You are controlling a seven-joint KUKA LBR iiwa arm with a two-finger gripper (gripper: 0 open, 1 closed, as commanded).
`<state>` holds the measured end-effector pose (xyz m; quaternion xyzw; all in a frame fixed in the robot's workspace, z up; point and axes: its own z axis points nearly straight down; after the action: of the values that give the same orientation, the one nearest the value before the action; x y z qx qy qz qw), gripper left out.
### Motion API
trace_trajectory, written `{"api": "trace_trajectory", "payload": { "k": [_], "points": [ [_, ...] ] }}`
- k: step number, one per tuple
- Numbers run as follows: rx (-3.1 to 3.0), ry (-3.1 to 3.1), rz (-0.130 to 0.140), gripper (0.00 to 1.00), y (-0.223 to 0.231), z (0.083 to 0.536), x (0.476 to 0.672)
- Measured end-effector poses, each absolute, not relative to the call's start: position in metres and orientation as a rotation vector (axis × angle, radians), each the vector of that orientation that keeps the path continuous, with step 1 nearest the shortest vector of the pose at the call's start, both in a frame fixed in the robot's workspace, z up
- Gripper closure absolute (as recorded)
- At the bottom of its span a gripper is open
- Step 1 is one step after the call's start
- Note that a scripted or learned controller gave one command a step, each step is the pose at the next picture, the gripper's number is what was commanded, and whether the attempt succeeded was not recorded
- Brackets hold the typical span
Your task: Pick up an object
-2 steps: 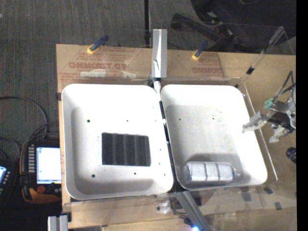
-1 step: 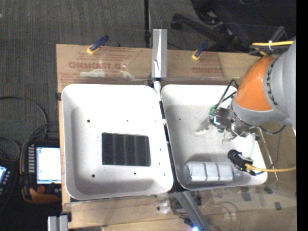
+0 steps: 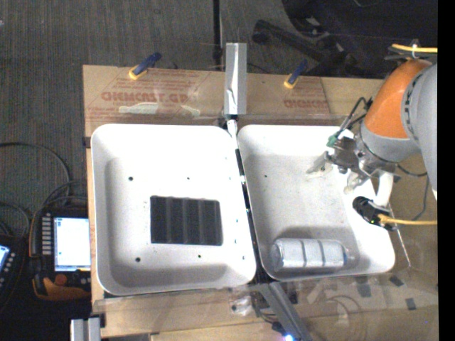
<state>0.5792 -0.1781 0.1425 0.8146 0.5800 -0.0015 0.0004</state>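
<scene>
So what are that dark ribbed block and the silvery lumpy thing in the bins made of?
The dark ribbed block looks like matte black foam or rubber: it shows no shine, only grooves. The silvery lumpy thing looks like soft grey plastic or foil wrap, faintly glossy with rounded segments. The bins look like smooth white moulded plastic. All are guesses by look.

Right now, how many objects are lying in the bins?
2: a dark ribbed block in the left bin, a silver ridged piece at the right bin's near edge.
</scene>
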Motion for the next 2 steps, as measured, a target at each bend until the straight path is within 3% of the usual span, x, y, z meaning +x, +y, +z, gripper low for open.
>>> {"api": "trace_trajectory", "payload": {
  "k": [1,2],
  "points": [
    [2.534,1.853,-0.004,0.00,-0.182,0.288,0.527],
    [2.672,1.651,-0.005,0.00,-0.197,0.222,0.487]
  ]
}}
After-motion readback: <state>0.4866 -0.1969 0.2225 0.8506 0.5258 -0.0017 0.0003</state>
